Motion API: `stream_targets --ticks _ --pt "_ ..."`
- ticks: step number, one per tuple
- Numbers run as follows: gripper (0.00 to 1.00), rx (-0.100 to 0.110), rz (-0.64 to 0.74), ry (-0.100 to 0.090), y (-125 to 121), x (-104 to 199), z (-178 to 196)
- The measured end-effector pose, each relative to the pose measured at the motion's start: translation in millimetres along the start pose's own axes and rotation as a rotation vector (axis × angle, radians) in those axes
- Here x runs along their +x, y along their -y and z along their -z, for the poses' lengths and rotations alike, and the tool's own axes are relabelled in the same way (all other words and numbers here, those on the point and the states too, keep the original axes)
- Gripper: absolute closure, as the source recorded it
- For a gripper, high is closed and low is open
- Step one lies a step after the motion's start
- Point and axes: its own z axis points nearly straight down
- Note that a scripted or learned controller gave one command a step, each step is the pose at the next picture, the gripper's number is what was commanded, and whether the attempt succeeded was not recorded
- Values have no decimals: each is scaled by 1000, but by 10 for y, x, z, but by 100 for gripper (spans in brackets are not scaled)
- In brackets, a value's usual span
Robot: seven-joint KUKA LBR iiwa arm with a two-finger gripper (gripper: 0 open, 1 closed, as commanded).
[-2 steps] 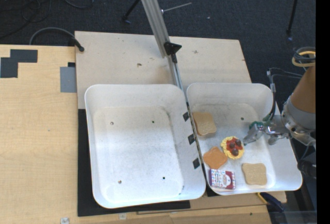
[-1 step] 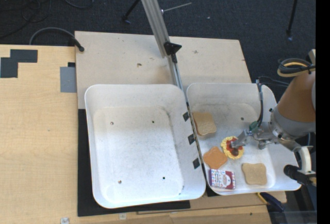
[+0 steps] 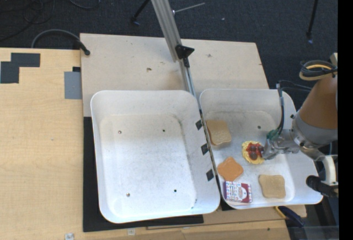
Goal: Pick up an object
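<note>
The right bin [image 3: 242, 102] holds several small objects. A tan bread-like slab [image 3: 219, 132] lies by its left wall. An orange square piece [image 3: 230, 169] sits below it, with a red-and-white packet [image 3: 237, 192] at the front rim. A second tan square [image 3: 272, 186] lies at the front right. A yellow item with a red top [image 3: 253, 152] sits mid-bin. My gripper [image 3: 268, 150] is low in the bin, right beside that yellow-and-red item and touching or nearly touching its right side. The grey arm with its orange band [image 3: 321, 104] reaches in from the right.
The left bin [image 3: 144, 156] stands beside the right one, separated by a divider with black clips [image 3: 204, 148]. A slanted aluminium bar [image 3: 165, 15] rises behind the bins. The light wood bench top [image 3: 38, 139] extends to the left.
</note>
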Motion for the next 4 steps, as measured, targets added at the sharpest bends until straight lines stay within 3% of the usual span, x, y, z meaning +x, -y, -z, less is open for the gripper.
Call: stream_targets --ticks 2,4 --pt "100 -7 6 5 44 -102 1003" --pt "100 -1 9 2 44 916 1075"
